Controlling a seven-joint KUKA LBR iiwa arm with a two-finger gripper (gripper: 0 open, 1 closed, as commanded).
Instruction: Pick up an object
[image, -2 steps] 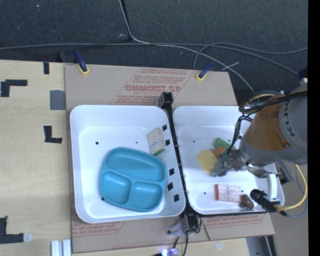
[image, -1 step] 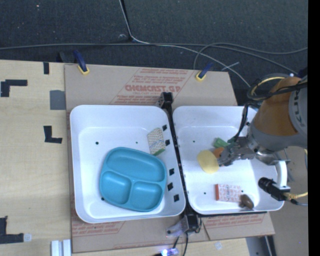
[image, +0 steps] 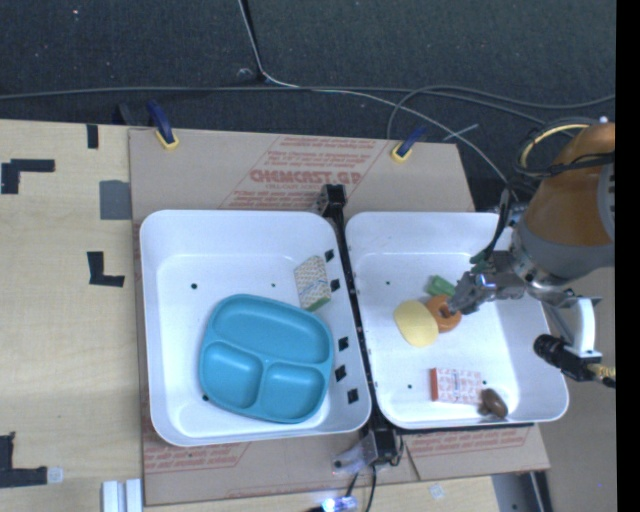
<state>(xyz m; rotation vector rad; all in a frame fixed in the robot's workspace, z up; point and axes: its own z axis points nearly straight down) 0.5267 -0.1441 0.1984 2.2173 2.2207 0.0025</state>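
In the right bin (image: 520, 400) lie a yellow lemon-shaped object (image: 414, 324), an orange carrot-like toy (image: 443, 311) with a green top (image: 440, 287), a red-and-white packet (image: 456, 385) and a small brown object (image: 492, 403). My gripper (image: 466, 297) reaches in from the right and hangs low over the orange toy, right beside the lemon. Nothing visibly hangs from it.
The left bin (image: 165, 300) holds a blue divided plate (image: 265, 357) and a small greenish packet (image: 313, 282) near the central divider (image: 346, 300). Black cables run across the dark floor behind the bench. Blue-and-yellow clamps (image: 163, 128) hold the cardboard base.
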